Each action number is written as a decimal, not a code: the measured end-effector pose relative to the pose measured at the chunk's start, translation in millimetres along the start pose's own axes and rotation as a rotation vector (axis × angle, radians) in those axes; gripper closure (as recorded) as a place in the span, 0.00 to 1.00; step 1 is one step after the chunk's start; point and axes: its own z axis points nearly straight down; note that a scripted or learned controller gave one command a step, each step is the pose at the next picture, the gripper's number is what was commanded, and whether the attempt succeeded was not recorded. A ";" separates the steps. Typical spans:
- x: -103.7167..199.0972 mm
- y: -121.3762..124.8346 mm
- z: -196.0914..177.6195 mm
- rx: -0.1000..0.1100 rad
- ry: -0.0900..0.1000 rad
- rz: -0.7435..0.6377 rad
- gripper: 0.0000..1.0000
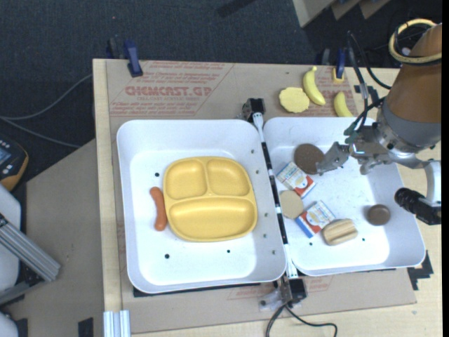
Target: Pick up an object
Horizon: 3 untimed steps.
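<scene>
Over the right-hand shallow white bin (368, 255), the grey arm (412, 121) is cut off by the picture's right edge. Its gripper (330, 160) hangs low just beside a dark brown round disc (306, 156). The slanted view does not settle whether they touch. Whether the gripper is open or closed cannot be told, and nothing is seen held in it.

That bin also holds:
- a small white-and-red carton (295, 177) below the disc
- a tan round flat piece (290, 204) near the bin's left wall
- a second small carton with red and blue print (318, 215)
- a tan bread roll (339, 231)
- a small brown round lump (378, 215)

The print on both cartons is too small to read.

The left shallow white bin (140, 255) holds a yellow three-compartment plate (209, 199). An orange-red sausage (159, 208) lies on the bin floor beside the plate's left edge.

Behind the bins, on the brown tabletop (175, 104), lie a yellow banana (315, 86), a second yellow banana (342, 104) partly behind black cables, and a yellow wavy-edged flat piece (294, 100).
</scene>
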 end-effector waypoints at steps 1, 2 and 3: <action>-76.0 58.2 92.7 0.002 -0.003 0.005 0.00; -28.9 132.4 157.6 -0.005 -0.002 -0.006 0.00; -32.2 129.8 153.9 -0.002 -0.001 -0.001 0.00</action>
